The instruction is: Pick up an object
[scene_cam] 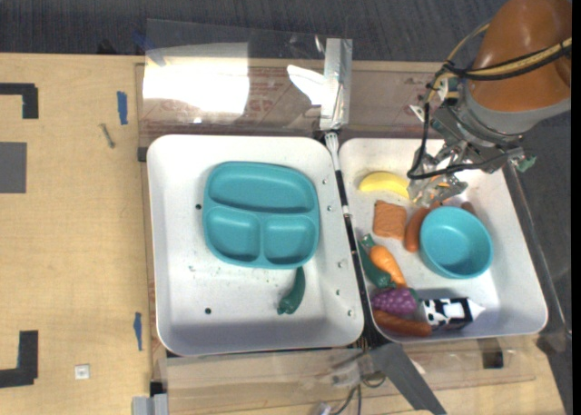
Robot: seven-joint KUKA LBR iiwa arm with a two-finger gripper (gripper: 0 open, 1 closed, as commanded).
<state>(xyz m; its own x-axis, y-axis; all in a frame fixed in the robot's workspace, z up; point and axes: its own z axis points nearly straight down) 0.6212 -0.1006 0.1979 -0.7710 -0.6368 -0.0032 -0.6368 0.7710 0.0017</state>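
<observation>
Poised low over the far part of the right bin (522, 300), the end effector (438, 184) hangs between the banana (383, 185) and the blue bowl (456, 241); cables and glare hide its tips, so I cannot tell how they stand or whether anything is in them. Nearest the camera in that bin lie a black-and-white toy (445, 311) and the grapes (395, 300), then a carrot (385, 261), then an orange block (389, 219) touching a reddish piece (413, 229) beside the bowl. Any of these could be the target; the banana and the reddish piece sit closest to the tool. That crowding is the risk: a descent could strike the bowl's rim or wedge between neighbours and push them aside rather than grip one. The left bin (172, 222) holds a divided teal tray (261, 213) and a green pepper (292, 293), well apart from the arm. Beyond, a clear panel (236, 77) stands on the desk (64, 222).
</observation>
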